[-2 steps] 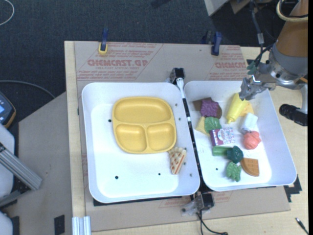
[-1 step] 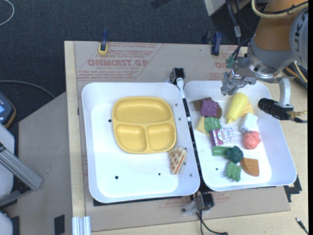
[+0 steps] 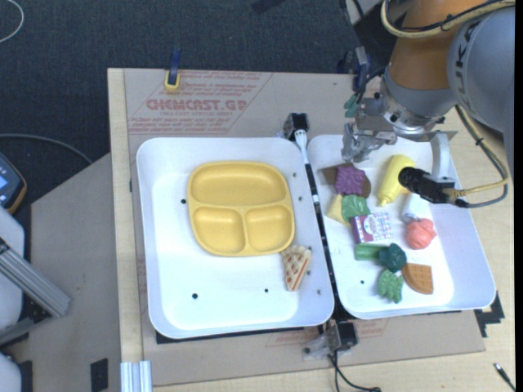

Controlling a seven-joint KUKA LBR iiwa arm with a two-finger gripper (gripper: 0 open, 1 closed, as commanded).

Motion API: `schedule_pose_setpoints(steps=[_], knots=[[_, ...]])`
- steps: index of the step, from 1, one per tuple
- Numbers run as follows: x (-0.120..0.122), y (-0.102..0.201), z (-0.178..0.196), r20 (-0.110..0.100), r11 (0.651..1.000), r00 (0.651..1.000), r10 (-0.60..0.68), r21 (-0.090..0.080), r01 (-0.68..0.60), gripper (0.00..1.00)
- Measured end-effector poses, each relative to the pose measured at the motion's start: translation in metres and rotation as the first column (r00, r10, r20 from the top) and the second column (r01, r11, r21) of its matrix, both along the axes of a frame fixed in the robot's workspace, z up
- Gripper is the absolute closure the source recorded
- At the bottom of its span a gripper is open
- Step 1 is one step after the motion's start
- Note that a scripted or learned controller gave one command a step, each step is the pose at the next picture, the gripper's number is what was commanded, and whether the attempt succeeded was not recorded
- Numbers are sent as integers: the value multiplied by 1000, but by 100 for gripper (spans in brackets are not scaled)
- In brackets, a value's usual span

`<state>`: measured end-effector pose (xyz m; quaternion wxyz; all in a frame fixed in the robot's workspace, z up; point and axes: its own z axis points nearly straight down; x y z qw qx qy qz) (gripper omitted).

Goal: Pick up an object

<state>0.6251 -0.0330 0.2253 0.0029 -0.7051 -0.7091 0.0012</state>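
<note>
- The gripper (image 3: 360, 147) is hanging over the far-left corner of the right bin (image 3: 470, 256), at about 11 o'clock within that bin; from this slanted view I cannot tell its state, and nothing is showing in its grasp.
- The grey arm with its orange band (image 3: 429, 6) is reaching in from 2 o'clock of the scene.
- Just below the gripper, toward 6 o'clock, a purple bunch of grapes (image 3: 352, 179) is lying on the bin floor, with a brown piece beside it.
- More toy food is lying around it: a yellow bottle (image 3: 394, 179) at 3 o'clock of the grapes, a pink packet (image 3: 372, 226) and green pieces toward 5 o'clock, a pink-red fruit (image 3: 421, 233) farther right, and an orange wedge (image 3: 417, 278) near the front.
- The left bin (image 3: 159, 243) is bearing a yellow divided plate (image 3: 241, 207), with a waffle-patterned sandwich wedge (image 3: 296, 266) at its 5 o'clock.
- Judging progress: the pick is looking not yet done. Every item is resting on a bin floor, none lifted.
- What is probably left: lowering onto a target, likely the grapes, closing, and lifting.
</note>
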Motion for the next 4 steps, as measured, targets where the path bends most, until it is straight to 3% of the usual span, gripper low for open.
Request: schedule_pose_setpoints(steps=[1,2,4], knots=[[13,57,8,8,1000,1000,2,-1,-2,100],[21,81,7,7,1000,1000,-2,-2,2,100],[18,88,-3,0,1000,1000,-4,-3,4,100]])
